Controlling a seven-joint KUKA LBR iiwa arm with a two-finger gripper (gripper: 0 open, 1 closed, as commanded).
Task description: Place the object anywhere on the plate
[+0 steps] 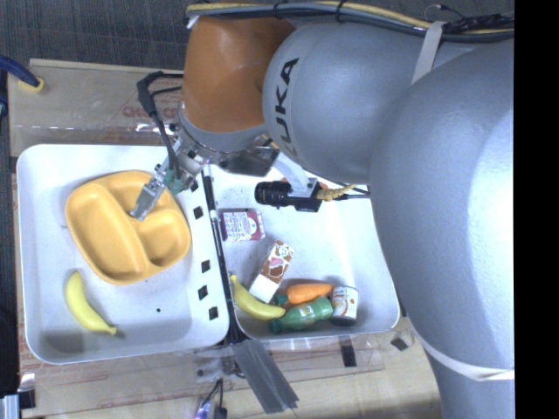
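Observation:
A yellow divided plate [109, 225] lies in the left bin [44, 182]. My gripper [147, 201] reaches down from the grey and orange arm and hangs over the plate's right half, near the ridge between its compartments. I see nothing on the plate under it. A yellow banana [87, 305] lies on the left bin's floor, just below the plate's lower left edge.
The right bin [371, 260] holds a purple packet [241, 225], a small carton [272, 269], a second banana [251, 302], a carrot [307, 292], a green bottle [301, 315] and a small can [346, 304]. The arm's bulk covers that bin's upper part.

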